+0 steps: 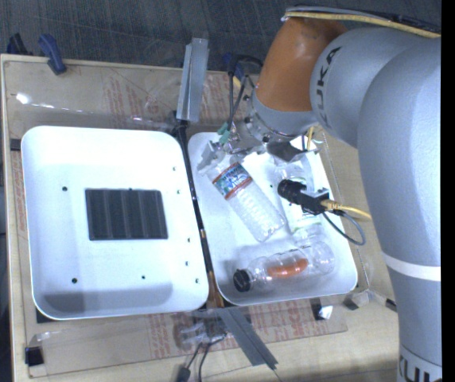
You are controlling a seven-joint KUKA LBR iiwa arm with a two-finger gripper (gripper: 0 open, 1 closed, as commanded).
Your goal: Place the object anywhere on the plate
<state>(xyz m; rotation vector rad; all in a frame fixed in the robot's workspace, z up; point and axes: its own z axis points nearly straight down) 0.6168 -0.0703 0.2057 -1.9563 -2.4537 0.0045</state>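
Observation:
A dark ribbed rectangular plate lies flat in the middle of the left white bin. In the right bin a clear water bottle with a blue label lies slantwise, its neck pointing up-left. A second clear bottle with a black cap and orange contents lies along the bin's front. My gripper hangs low at the far left corner of the right bin, just above the neck end of the labelled bottle. Whether it touches the bottle is hidden by the wrist.
The arm's big grey body covers the right side of the right bin. A black connector with a yellow cable hangs over that bin. A metal bar stands behind the divide between the bins. Blue clamps sit at the bench's far left.

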